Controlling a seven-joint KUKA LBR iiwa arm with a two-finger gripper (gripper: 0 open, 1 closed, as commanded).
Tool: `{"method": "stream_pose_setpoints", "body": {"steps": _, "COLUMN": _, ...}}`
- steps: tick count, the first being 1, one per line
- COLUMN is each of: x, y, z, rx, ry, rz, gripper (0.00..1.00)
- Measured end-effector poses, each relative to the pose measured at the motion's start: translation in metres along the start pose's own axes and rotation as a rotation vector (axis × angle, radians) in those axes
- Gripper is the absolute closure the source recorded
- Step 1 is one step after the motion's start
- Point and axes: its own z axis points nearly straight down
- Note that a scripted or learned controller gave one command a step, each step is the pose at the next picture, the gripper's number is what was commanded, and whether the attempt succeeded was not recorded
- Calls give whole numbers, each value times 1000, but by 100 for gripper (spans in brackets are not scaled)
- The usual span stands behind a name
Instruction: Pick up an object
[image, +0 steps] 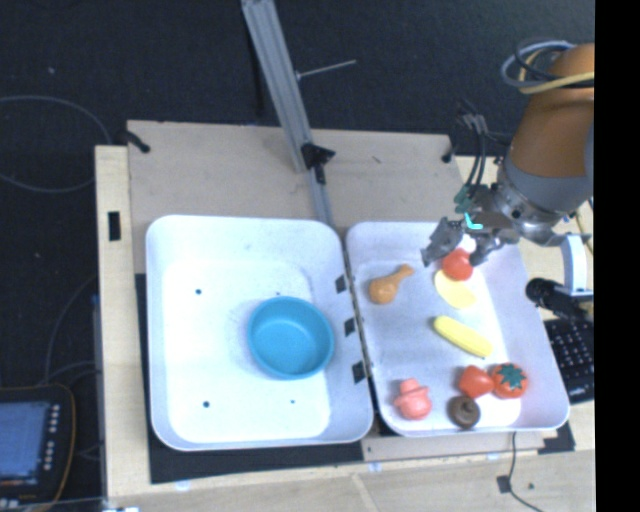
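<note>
— What do we see at the gripper (458, 252)?
— Its 2 fingers look clamped on a small red ball (457, 266), near the right bin's (400, 240) far edge.
— And beneath?
— A pale yellow piece (457, 291), touching the ball.

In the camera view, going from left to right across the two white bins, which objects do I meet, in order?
Blue bowl → brown drumstick toy → pink toy → yellow banana-like piece → red tomato with green top. I leave out the items whose positions overlap these.
</note>
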Motion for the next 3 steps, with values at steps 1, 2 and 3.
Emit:
{"method": "stream_pose_setpoints", "body": {"steps": 1, "x": 0, "y": 1, "z": -4, "rx": -6, "ry": 0, "rz": 0, "gripper": 0}}
{"method": "stream_pose_setpoints", "body": {"steps": 2, "x": 3, "y": 3, "z": 59, "rx": -1, "ry": -4, "rz": 5, "gripper": 0}}
{"method": "stream_pose_setpoints", "body": {"steps": 3, "x": 0, "y": -2, "z": 103, "rx": 0, "ry": -4, "rz": 4, "gripper": 0}}
